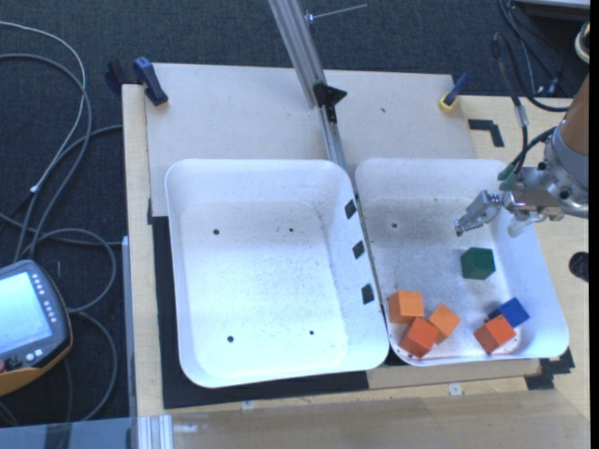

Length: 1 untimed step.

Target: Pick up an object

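Note:
In the right bin lie several small blocks. A dark green cube sits alone near the middle right. Along the front wall are an orange cube, a smaller orange one, a red-orange cube, another red-orange cube and a blue cube. My gripper hangs over the bin's right side, just above and behind the green cube. It is open, with nothing between its fingers.
The left bin stands beside the right one, with black clips on the shared wall. A slanted metal rail crosses the back of the bench. Cables and a pendant lie off the bench to the left.

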Tool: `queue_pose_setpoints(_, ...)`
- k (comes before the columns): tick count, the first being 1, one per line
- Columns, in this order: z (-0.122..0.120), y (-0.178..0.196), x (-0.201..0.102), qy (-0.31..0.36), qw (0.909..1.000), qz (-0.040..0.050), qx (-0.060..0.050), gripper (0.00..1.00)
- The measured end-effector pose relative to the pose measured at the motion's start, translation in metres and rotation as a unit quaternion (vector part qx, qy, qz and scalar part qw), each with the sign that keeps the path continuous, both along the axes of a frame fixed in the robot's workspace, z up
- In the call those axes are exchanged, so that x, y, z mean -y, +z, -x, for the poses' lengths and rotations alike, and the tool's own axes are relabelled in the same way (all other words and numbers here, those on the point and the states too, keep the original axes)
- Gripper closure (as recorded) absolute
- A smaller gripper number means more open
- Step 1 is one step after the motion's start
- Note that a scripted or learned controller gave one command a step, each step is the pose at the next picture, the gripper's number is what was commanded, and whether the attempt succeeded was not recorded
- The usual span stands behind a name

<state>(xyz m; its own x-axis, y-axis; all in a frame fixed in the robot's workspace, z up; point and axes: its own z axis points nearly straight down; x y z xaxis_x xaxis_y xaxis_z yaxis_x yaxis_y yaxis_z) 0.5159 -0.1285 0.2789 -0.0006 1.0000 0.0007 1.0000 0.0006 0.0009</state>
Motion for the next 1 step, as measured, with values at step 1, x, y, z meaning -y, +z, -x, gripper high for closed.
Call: queue_pose_setpoints(1,0.0203,-0.0315,-0.0385,0.001,1.0,-0.0014,-0.003,0.0)
